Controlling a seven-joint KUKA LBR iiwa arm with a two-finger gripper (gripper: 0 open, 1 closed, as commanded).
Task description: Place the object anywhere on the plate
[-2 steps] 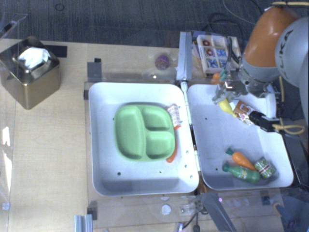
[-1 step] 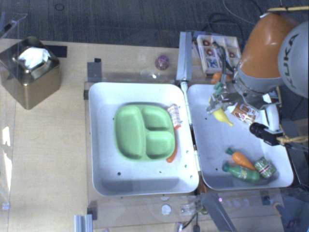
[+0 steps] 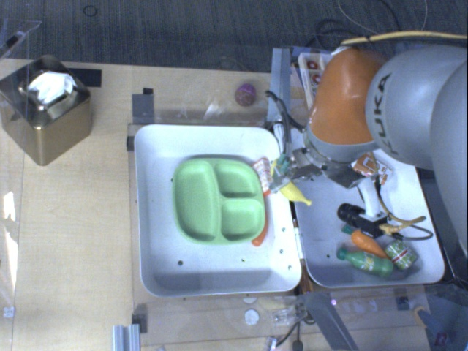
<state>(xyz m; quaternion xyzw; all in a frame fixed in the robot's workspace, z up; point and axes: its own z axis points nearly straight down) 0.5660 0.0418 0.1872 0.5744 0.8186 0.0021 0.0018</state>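
Judging from the camera view, the placing looks unfinished: the green plate (image 3: 212, 199) at centre frame shows bare compartments. A yellow thing (image 3: 295, 192) sits off the plate's right edge, just under the gripper (image 3: 282, 169); whether the gripper clasps it, I cannot tell

We count two white bins, the left bin (image 3: 157, 262) and the right bin (image 3: 322, 251); one green divided plate (image 3: 212, 199); one yellow banana (image 3: 296, 193); one orange carrot (image 3: 368, 243); one green bottle (image 3: 365, 262); one brown box (image 3: 47, 123); and what appears to be one small can (image 3: 401, 255), blurred.
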